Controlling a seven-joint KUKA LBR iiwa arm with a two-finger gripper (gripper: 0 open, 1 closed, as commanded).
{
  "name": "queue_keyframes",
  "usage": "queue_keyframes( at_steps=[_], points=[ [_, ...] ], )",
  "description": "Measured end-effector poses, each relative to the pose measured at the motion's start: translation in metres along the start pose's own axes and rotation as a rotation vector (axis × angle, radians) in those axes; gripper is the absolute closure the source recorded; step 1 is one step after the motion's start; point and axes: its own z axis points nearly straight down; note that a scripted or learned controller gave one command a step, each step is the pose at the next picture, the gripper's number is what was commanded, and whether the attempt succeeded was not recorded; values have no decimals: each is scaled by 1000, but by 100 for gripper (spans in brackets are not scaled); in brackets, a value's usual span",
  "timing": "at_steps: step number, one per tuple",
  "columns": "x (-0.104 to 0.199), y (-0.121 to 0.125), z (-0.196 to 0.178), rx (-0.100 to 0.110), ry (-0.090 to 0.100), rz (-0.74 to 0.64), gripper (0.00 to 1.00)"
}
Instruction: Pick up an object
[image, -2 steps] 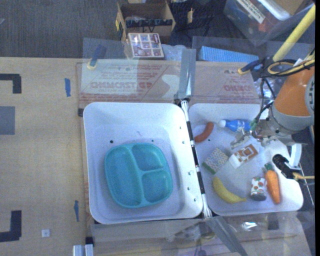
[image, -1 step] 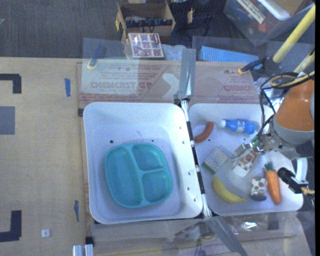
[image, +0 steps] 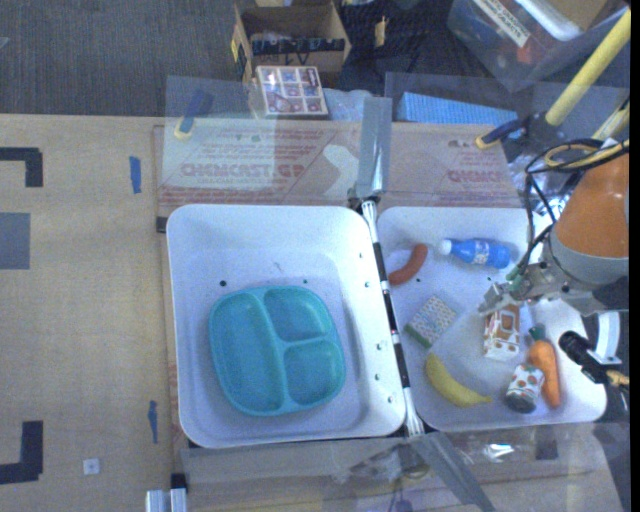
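Seen from above at a slant, 2 shallow white bins sit side by side on a wooden bench. The left bin (image: 190, 250) holds 1 item, a teal divided plate (image: 277, 349) with 3 compartments, lying flat near the bin's middle. The right bin (image: 440, 222) holds several small things: a reddish-brown sausage (image: 407, 265) near its upper left, a blue-and-white bottle (image: 477, 251) lying on its side at the top, a checked sponge (image: 431, 319) just below the sausage, a yellow banana (image: 452, 383) at the lower middle, a small printed carton (image: 502, 333), an orange carrot (image: 544, 368) and a small can (image: 522, 388) touching the carrot at the lower right. The grey arm with its orange band reaches in from the right, and its gripper (image: 512, 292) hangs just above the carton; whether its grasp is open or closed cannot be told.
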Motion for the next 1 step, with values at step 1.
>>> queue_keyframes(
  at_steps=[1],
  points=[
    [67,9,-103,12,2,107,100]
  ],
)
